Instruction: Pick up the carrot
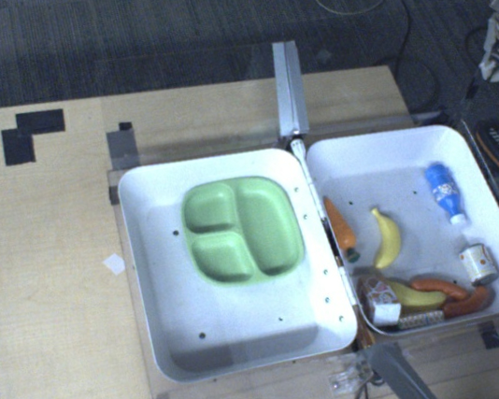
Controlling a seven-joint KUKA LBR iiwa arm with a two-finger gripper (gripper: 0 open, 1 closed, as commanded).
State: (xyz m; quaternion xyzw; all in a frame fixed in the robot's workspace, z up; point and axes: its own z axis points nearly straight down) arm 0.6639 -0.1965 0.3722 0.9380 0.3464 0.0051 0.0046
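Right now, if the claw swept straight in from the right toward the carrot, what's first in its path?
Likely the blue bottle, then the banana, before it reaches the carrot. A high enough pass might clear both; depth is unclear.

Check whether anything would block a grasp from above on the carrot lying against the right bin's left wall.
Nothing lies on the orange carrot with the green end. It hugs the left wall of the right white bin, which may crowd one finger. The yellow banana lies apart to its right.
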